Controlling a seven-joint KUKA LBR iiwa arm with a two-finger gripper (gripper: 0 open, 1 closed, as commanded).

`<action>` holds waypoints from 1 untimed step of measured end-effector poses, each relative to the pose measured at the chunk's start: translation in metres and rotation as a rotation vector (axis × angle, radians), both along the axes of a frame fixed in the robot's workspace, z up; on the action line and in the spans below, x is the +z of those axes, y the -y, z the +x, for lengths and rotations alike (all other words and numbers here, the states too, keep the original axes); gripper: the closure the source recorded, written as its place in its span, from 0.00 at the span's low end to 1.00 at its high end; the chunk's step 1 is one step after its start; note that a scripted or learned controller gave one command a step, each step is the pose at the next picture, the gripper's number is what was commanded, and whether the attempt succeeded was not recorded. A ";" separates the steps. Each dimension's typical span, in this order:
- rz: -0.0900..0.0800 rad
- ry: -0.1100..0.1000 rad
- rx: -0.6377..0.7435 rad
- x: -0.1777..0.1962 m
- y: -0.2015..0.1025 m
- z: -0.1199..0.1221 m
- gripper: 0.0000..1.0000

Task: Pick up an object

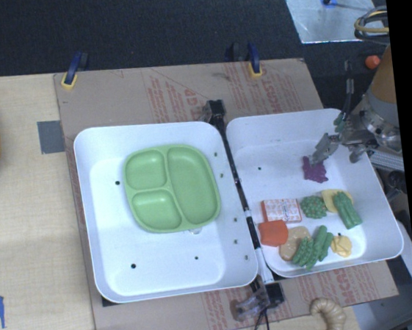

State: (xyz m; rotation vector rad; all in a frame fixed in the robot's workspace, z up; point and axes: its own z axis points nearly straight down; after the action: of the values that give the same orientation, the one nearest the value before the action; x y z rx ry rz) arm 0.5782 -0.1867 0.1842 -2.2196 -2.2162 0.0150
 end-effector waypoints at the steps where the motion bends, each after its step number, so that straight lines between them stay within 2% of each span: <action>1: 0.005 -0.002 0.008 -0.085 0.009 0.032 0.00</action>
State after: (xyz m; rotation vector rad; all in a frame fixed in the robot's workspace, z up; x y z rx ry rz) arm 0.6099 -0.1956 0.0997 -2.2077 -2.2217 0.0119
